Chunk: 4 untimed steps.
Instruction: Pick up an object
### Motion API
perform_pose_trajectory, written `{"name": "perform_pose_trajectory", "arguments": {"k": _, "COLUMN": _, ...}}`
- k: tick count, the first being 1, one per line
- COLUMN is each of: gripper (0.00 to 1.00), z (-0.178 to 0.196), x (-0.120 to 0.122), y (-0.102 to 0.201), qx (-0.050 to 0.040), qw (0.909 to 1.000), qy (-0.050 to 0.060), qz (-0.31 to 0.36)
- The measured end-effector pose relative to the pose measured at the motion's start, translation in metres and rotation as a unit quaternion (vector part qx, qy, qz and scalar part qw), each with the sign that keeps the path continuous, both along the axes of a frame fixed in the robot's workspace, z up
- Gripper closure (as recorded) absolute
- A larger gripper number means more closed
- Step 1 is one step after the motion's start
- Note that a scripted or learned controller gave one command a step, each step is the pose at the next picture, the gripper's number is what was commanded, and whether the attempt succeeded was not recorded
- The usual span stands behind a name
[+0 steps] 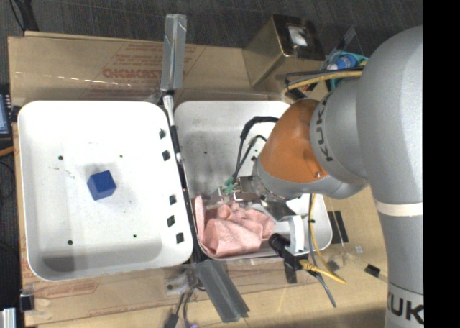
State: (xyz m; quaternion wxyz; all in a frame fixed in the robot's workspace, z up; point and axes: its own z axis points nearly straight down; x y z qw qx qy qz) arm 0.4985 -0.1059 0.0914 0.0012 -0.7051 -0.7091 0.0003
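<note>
We see the end effector (243, 193) low in the right bin (208, 132), directly above the upper edge of the pink cloth (233, 231), and it appears to touch or nearly touch that cloth; the grey arm (374, 125) with its orange band (291, 148) covers most of it, so we cannot tell how far it is open or whether anything sits within its grasp. The pink cloth lies crumpled against the near wall of the right bin, close to the divider that separates it from the left bin (43, 175). Beyond the cloth, toward the far wall, the right bin's floor shows bare white, giving open room on that side, while the arm crowds the side away from the divider. Black cables (251, 139) loop from the wrist over that bare floor. A blue cube (102, 184) rests on the floor of the left bin, well apart from the cloth and away from all four walls, with open floor all around it. Flattened cardboard (93, 67) lies on the bench (72, 292) behind both bins.
</note>
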Motion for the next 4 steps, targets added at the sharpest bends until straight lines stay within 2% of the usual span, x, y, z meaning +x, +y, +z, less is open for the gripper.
{"name": "perform_pose_trajectory", "arguments": {"k": 1, "gripper": 0.00, "z": 0.001, "x": -0.021, "y": -0.045, "qx": 0.0006, "qw": 0.9992, "qy": 0.000, "qz": 0.040}}
{"name": "perform_pose_trajectory", "arguments": {"k": 2, "gripper": 1.00, "z": 0.010, "x": -0.020, "y": -0.045, "qx": 0.0004, "qw": 0.9991, "qy": -0.001, "qz": 0.043}}
{"name": "perform_pose_trajectory", "arguments": {"k": 3, "gripper": 0.00, "z": 0.010, "x": -0.020, "y": -0.045, "qx": 0.0002, "qw": 0.9991, "qy": -0.001, "qz": 0.043}}
{"name": "perform_pose_trajectory", "arguments": {"k": 4, "gripper": 1.00, "z": 0.020, "x": -0.019, "y": -0.044, "qx": 0.0003, "qw": 0.9989, "qy": 0.000, "qz": 0.046}}
